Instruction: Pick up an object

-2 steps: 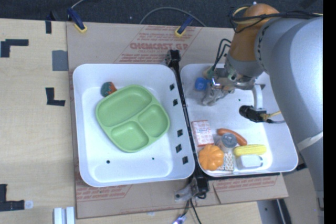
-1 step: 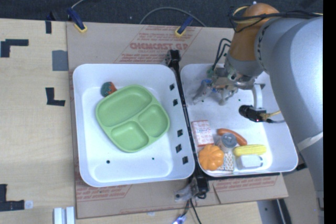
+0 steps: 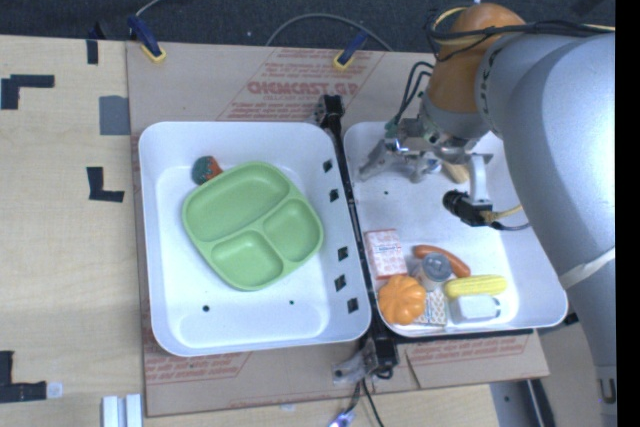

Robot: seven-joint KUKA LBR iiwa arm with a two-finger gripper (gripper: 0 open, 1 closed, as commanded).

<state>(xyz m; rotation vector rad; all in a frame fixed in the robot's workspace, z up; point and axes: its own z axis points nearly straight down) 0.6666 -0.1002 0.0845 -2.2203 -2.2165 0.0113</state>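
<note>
We see two shallow white bins side by side on the bench. The left bin (image 3: pixel 160 215) holds a light green divided plate (image 3: pixel 252 225) with three compartments, lying flat near the bin's middle. Just beyond the plate's far left edge sits a small round object (image 3: pixel 206 169), reddish and dark teal, touching or nearly touching the plate rim.

The right bin (image 3: pixel 530 285) carries its things gathered at the near end. A small pinkish packet (image 3: pixel 385 252) lies by the left wall. Near it, at the near left corner, sits an orange pumpkin-shaped toy (image 3: pixel 401 299). To the right of the packet we make out an orange carrot-like piece (image 3: pixel 444 259) with a grey round cap (image 3: pixel 435 267) against it, then a yellow corn cob (image 3: pixel 475 287) and a pale flat item (image 3: pixel 474 308) just nearer than it.

The arm (image 3: pixel 550 135) comes in from the right, and its gripper (image 3: pixel 400 155) hangs over the far part of the right bin, well apart from the cluster of objects. We cannot tell how the claw stands.
</note>
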